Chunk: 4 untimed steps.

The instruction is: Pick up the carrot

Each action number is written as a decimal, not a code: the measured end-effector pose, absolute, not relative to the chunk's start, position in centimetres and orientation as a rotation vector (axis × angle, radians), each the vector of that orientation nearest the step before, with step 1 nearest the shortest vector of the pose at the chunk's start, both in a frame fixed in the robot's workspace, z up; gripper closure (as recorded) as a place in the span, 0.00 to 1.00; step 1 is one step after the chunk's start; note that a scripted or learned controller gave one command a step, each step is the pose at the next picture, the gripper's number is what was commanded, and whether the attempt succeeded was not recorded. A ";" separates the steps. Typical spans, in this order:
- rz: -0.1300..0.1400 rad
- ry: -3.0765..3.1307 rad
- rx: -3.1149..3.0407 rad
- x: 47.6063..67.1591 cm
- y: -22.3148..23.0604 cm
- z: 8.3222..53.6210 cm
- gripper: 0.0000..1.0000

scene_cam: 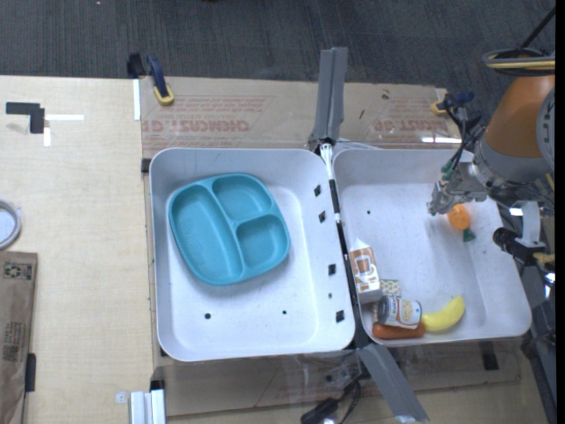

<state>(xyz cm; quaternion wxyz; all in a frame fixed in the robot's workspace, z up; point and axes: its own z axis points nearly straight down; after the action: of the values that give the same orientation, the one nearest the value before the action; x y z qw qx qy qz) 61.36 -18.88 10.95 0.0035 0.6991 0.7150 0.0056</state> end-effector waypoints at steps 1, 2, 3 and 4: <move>-0.004 2.062 2.374 54.6 -8.1 19.4 1.00; -0.004 2.093 2.347 49.1 -13.1 12.0 1.00; -0.003 2.323 2.116 48.2 3.9 19.1 1.00; -0.003 2.289 2.151 48.7 -3.4 19.1 1.00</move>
<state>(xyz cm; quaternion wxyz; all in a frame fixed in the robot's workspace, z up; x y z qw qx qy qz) 48.67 -3.38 19.09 0.0001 0.6848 0.7288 -0.0011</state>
